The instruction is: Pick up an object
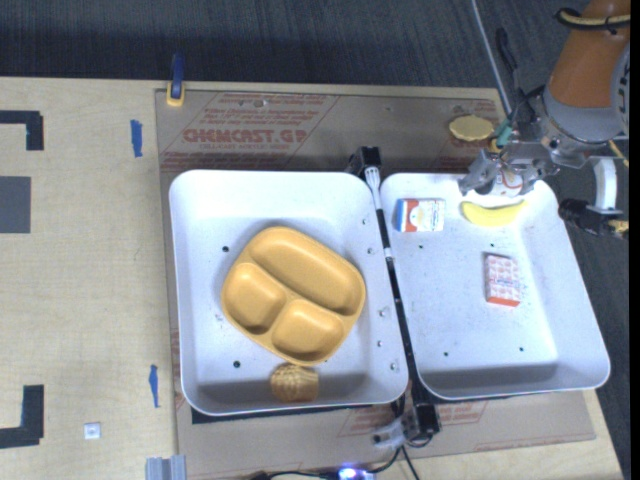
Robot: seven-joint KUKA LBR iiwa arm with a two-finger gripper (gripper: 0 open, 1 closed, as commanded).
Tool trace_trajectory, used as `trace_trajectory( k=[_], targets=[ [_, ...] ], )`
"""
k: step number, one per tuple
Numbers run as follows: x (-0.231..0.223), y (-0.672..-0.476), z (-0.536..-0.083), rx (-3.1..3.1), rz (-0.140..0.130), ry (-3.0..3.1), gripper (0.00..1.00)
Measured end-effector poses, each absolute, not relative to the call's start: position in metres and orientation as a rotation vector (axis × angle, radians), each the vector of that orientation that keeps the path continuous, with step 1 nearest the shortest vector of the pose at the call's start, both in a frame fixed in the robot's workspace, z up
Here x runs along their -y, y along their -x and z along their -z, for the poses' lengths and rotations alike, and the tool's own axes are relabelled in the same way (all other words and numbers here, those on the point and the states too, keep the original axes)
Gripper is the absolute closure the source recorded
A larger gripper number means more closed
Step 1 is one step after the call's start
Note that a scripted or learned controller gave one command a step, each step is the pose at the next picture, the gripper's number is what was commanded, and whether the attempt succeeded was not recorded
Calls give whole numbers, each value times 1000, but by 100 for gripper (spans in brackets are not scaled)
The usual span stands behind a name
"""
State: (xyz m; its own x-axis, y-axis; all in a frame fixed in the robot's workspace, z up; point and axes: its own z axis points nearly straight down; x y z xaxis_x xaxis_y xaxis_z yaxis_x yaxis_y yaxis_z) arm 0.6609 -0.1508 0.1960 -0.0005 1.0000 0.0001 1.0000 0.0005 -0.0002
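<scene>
My gripper (498, 175) hangs over the far edge of the right bin (560, 368), just above a yellow banana (493, 212) that lies in the bin's far part. To the banana's left stands a small white carton (420, 214) with blue and red print. A red and white packet (502, 278) lies flat nearer the middle of that bin. The grey arm with its orange band (590, 63) reaches in from the upper right.
The left bin (190, 268) holds a large yellow divided plate (292, 293) and a small brown ridged object (295, 381) at its near wall. A tan round object (472, 128) lies on the cardboard behind the right bin. A cable (485, 28) runs up past the arm.
</scene>
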Motion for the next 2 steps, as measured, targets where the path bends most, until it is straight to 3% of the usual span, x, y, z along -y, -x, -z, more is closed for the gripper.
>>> trace_trajectory(
  k=[1, 2],
  targets=[
    [144, -608, -86, 2223, 2, 2223, 0],
    [144, -608, -96, 2225, 4, 2225, 100]
  ],
)
